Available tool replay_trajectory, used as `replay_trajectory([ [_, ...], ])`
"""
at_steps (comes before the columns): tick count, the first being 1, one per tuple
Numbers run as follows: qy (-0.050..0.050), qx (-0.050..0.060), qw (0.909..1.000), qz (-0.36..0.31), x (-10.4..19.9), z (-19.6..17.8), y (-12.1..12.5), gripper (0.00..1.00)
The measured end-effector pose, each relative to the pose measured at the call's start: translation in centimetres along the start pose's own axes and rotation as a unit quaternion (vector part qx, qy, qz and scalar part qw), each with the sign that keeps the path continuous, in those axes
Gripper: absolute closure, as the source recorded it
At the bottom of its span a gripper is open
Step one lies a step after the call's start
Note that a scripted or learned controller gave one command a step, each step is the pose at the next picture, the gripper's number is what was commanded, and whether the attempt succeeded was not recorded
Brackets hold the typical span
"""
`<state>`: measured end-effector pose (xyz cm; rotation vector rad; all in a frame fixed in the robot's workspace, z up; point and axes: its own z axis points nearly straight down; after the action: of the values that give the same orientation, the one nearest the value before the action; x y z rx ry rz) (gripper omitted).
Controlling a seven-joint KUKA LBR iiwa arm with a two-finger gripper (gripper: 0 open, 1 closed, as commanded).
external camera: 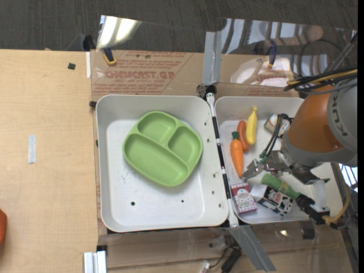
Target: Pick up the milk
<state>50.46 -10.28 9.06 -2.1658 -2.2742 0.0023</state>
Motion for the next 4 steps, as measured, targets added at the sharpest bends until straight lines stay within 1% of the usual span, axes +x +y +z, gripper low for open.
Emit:
replay_trajectory([
  [1,0.0,-0.001,0.9985,-0.054,-0.1,0.0,3.4,0.0],
  [2,-0.001,-0.001,0.9951,-0.099,-0.8,0.0,7.6,0.0],
  [3,-0.001,-0.001,0.9822,-0.188,-0.6,-0.1,12.1,0.0],
  [4,-0.001,-0.001,0.9841,-0.178,-6.8,-0.1,15.1,0.0],
])
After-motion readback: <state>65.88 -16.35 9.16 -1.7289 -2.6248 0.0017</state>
